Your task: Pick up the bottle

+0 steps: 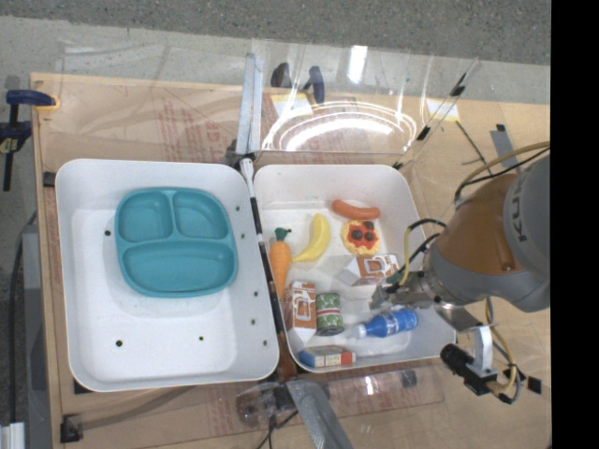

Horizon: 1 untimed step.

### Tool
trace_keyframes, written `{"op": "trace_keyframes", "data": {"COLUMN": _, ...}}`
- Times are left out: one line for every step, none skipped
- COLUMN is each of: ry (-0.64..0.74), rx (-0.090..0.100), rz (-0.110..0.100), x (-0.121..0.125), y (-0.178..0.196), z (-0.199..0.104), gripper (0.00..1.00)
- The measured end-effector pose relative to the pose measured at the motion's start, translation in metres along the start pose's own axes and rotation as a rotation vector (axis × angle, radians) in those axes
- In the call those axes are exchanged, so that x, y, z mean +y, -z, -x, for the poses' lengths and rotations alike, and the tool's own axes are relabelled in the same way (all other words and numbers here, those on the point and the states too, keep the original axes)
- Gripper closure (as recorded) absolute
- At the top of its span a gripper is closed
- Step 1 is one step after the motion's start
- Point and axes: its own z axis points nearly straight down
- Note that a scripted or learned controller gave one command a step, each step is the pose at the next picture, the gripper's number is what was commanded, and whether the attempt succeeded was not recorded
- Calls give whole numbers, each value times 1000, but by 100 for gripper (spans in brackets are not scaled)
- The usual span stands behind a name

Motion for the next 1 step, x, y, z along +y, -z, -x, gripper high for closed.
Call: {"op": "trace_keyframes", "data": {"ry": 0, "rx": 0, "rz": 0, "x": 0, "y": 0, "z": 0, "gripper": 0}}
